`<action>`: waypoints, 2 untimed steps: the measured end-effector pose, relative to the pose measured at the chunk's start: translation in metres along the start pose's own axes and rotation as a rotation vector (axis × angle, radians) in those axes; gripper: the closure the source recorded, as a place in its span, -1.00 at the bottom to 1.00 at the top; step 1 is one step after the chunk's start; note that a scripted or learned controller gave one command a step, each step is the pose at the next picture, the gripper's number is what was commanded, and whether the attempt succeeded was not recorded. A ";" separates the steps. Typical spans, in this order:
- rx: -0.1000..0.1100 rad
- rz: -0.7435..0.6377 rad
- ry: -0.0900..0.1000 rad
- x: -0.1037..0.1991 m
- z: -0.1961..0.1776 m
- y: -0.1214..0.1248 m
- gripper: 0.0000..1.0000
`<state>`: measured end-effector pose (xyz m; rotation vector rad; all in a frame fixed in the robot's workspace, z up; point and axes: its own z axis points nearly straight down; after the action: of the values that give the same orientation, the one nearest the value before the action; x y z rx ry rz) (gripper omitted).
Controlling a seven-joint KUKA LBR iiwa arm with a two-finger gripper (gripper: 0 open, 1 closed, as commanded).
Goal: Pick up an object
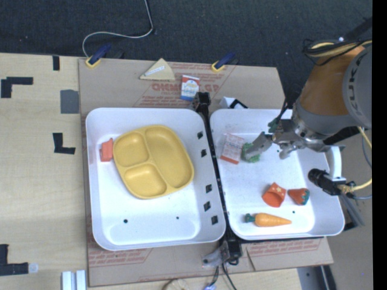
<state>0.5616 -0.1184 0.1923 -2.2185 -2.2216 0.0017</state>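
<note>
The tool [259,145] hangs low over the right white bin [323,225], its grey fingers [261,142] pinching a small green object [250,155]. Just left of that green piece lies a clear packet with a red edge [230,148]. Nearer the front of that bin sit two red toy pieces [284,195] and an orange toy carrot [269,220].

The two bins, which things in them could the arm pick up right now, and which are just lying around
Job, right bin: gripper, green item, packet, two red pieces, carrot.

Lying about: yellow tray, orange block, small carton, cardboard wedge.
</note>
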 end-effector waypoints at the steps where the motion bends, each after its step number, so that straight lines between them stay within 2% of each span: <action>1: -0.010 0.001 -0.002 -0.011 0.095 0.040 -1.00; 2: -0.003 0.002 -0.002 -0.021 0.105 -0.023 -1.00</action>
<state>0.5381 -0.1398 0.0877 -2.2224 -2.2221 0.0006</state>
